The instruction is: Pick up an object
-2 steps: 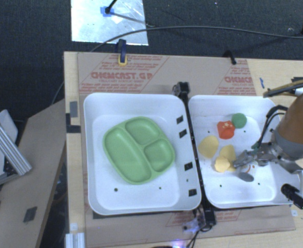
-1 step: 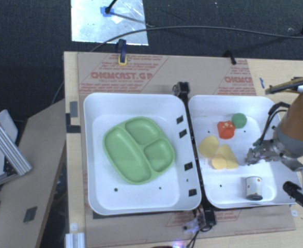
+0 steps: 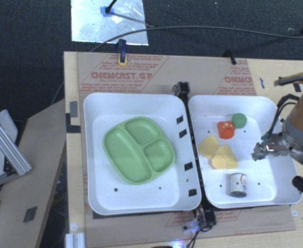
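Camera view showed the right bin (image 3: 265, 107) holding a small can (image 3: 238, 184) on its side near the front, two yellow pieces (image 3: 217, 152) touching at the middle, and an orange piece (image 3: 226, 129) against a green ball (image 3: 239, 120) farther back. The can was judged light, stiff and liable to roll, best taken across its round body. The gripper (image 3: 258, 152) was seen low at that bin's right side, its state not to be told; a green divided plate (image 3: 139, 149) lay in the left bin (image 3: 97, 112).
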Controlling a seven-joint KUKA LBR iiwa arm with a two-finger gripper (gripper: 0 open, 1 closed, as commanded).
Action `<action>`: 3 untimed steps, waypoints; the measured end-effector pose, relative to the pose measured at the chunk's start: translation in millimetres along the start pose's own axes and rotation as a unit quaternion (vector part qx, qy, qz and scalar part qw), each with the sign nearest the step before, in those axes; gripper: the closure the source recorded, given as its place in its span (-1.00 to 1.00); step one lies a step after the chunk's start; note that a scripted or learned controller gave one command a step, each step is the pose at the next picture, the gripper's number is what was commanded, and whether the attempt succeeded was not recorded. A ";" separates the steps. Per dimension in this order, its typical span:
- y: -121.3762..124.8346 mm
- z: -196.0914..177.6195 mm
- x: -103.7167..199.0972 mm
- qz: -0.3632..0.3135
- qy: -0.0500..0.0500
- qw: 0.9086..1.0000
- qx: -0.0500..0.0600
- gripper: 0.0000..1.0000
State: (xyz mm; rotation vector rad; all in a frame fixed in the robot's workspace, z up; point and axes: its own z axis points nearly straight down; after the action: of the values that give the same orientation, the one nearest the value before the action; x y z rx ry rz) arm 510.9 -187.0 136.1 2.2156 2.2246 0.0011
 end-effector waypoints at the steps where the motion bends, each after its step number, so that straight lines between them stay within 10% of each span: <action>1: 3.2 -45.8 -6.0 0.000 -0.001 1.000 -0.001 1.00; 3: 16.9 -94.8 43.4 -0.003 0.001 1.000 0.000 1.00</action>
State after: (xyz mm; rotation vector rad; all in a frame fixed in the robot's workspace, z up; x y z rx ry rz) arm 527.4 -143.4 230.9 2.2101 2.2319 0.0027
